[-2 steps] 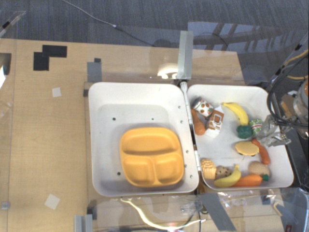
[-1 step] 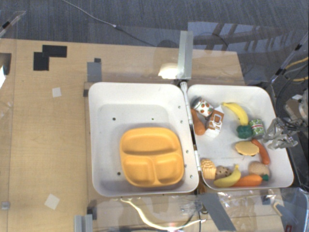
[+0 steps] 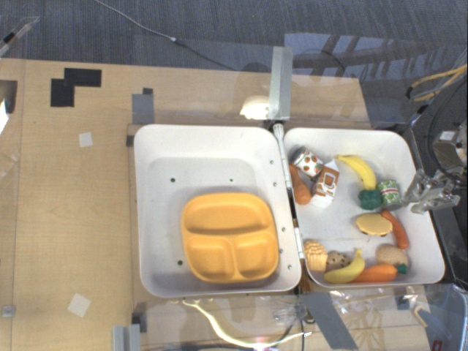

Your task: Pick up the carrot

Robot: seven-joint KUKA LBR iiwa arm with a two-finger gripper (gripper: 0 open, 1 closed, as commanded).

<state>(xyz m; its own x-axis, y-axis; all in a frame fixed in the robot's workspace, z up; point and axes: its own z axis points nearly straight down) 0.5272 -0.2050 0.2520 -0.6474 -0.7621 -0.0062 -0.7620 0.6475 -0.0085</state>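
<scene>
The carrot [image 3: 376, 273] is orange with a green stub at its right end. It lies flat along the front wall of the right bin [image 3: 344, 140], between a yellow banana [image 3: 347, 269] and the bin's front right corner. A second orange tapered piece [image 3: 300, 185] lies against the bin's left wall. My gripper [image 3: 430, 193] shows as grey metal at the right rim of this bin. It is well behind and to the right of the carrot, and nothing visible is in it.
The right bin also holds another banana [image 3: 358, 170], broccoli [image 3: 371, 198], a green can [image 3: 389, 191], a small carton [image 3: 327, 183], a bun [image 3: 375, 224], a red-orange sausage shape [image 3: 397, 229], a potato [image 3: 391, 254] and a muffin [image 3: 315, 254]. The left bin [image 3: 161, 167] holds a yellow divided plate [image 3: 230, 236].
</scene>
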